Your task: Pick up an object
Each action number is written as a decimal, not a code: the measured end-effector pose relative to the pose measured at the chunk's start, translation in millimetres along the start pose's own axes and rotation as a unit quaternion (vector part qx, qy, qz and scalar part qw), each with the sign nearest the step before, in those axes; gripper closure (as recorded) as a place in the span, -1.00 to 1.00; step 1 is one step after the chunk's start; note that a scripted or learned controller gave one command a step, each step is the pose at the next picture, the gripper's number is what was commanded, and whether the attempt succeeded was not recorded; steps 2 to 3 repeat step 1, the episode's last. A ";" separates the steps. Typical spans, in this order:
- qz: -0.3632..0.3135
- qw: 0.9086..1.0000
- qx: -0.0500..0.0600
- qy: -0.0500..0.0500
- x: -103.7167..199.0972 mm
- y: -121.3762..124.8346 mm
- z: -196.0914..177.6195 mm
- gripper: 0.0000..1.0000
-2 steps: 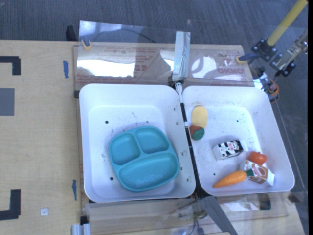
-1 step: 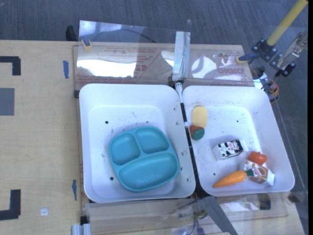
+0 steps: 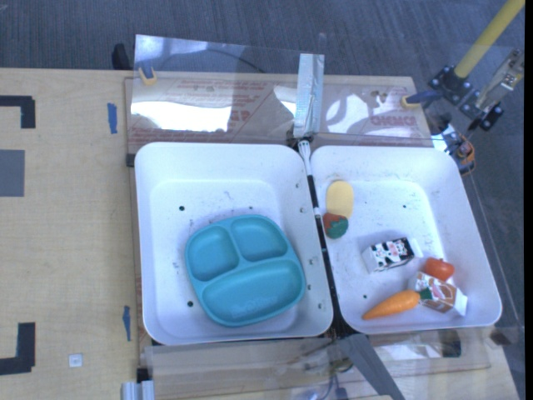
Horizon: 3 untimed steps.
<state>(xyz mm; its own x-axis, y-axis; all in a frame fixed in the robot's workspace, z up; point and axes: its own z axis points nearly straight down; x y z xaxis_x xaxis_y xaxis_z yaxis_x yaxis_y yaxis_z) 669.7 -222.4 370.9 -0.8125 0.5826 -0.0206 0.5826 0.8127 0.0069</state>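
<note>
At the far right of the scene, beyond the corner of the right-hand bin, dark clamp-like hardware that appears to be the gripper (image 3: 470, 98) hangs off a yellow rod, well clear of everything on the desk (image 3: 67, 248); whether it is spread or pressed together cannot be told from this angle, and nothing is seen between it. Below and to its left, the shallow white right-hand bin (image 3: 466, 198) holds the candidates: a pale yellow rounded plastic piece (image 3: 339, 197) against the bin's left wall with a small red-and-green ball-shaped item (image 3: 336, 225) touching its near side, a black-and-white cow-patterned carton (image 3: 389, 254) near the middle, and at the near right an orange plastic carrot (image 3: 391, 304) just beside a red-capped printed packet (image 3: 439, 288). The left-hand white bin (image 3: 158, 173) carries a turquoise three-compartment plastic plate (image 3: 244, 268). The pick looks not yet begun; the next move calls for choosing one item, likely the well-separated carton, and descending squarely over it.
</note>
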 end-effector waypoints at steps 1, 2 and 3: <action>0.000 1.000 -0.002 -0.005 -1.3 1.2 -12.3 1.00; 0.000 1.000 -0.002 -0.005 -1.3 1.2 -12.3 1.00; 0.000 1.000 -0.002 -0.005 -1.3 1.2 -12.3 1.00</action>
